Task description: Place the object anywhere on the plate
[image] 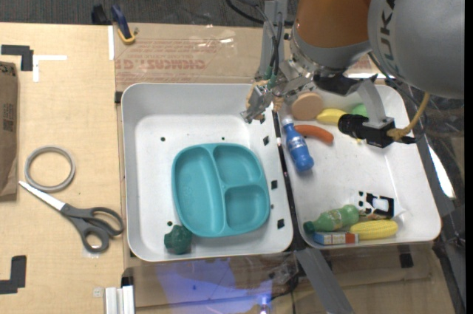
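A teal plate (pixel 220 189) with three compartments lies in the left bin (pixel 148 128), toward its front. A small dark green object (pixel 177 239) rests on the bin floor just off the plate's front left edge. My gripper (pixel 256 104) hangs over the left bin's back right corner, close to the divider between the bins and well behind the plate. I see nothing in it. The grey and orange arm (pixel 347 2) rises behind it and covers the back of the right bin.
The right bin (pixel 414 179) holds a blue bottle (pixel 298 147), an orange-red piece (pixel 319 133), a banana (pixel 331 115), a green bottle (pixel 336 219), a corn cob (pixel 373 230) and more. Scissors (pixel 81 216) and a tape roll (pixel 49 167) lie left of the bins.
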Controlling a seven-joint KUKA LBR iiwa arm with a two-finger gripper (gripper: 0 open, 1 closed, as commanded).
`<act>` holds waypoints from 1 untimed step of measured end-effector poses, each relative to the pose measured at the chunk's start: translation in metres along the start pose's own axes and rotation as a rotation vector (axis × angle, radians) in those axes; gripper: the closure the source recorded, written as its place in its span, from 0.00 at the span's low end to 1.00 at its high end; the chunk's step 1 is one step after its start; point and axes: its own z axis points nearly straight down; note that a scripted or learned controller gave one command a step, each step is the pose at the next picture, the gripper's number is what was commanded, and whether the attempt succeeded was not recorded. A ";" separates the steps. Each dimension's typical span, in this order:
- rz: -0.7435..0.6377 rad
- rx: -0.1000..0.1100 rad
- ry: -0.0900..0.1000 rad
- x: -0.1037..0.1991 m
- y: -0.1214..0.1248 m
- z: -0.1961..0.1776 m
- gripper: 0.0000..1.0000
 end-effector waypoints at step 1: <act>-0.067 0.003 0.001 0.088 -0.032 0.044 1.00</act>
